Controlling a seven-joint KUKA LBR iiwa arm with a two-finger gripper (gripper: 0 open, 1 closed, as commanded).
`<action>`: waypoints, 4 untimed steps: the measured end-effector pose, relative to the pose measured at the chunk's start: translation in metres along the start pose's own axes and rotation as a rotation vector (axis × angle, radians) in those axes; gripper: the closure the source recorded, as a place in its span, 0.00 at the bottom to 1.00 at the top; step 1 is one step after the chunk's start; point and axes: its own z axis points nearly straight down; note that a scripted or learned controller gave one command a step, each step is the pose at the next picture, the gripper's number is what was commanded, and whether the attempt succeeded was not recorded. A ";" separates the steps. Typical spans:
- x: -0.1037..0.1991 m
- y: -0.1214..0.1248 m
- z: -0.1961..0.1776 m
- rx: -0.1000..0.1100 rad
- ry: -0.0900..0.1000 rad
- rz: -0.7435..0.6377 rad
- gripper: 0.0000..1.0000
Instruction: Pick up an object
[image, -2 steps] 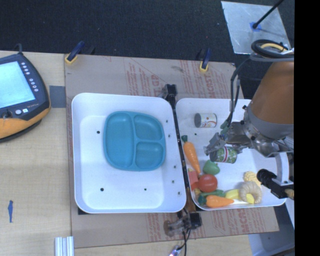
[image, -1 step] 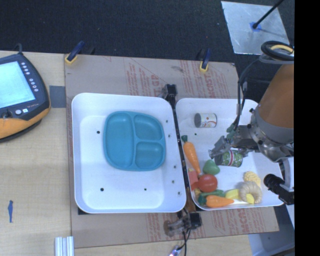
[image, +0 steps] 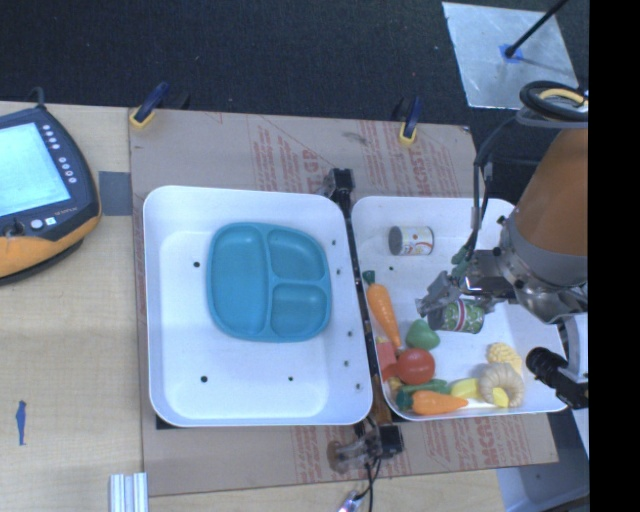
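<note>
My gripper (image: 447, 297) hangs low over the middle of the right bin (image: 440, 215), reaching in from the right. A small green-and-white can (image: 464, 318) lies right at its tip, partly covered by it; I cannot tell whether it is gripped. Left of the gripper lie an orange carrot (image: 381, 312) and a green pepper (image: 422, 335). A red tomato (image: 415, 366), a second carrot (image: 436, 403), a yellow corn cob (image: 503, 355) and a beige knobbly piece (image: 501, 384) crowd the bin's front. A white cylinder (image: 411, 240) lies at the back.
The left bin (image: 170, 330) holds a blue divided plate (image: 268, 281). A tablet in an orange case (image: 40, 190) rests on the bench at far left. Clamps (image: 148, 104) pin the cardboard at the back.
</note>
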 end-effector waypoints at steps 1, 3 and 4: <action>-0.020 0.000 0.000 -0.001 -0.001 0.000 1.00; 0.011 0.000 -0.006 0.003 0.000 0.000 1.00; 0.002 -0.001 -0.004 0.004 0.000 0.000 1.00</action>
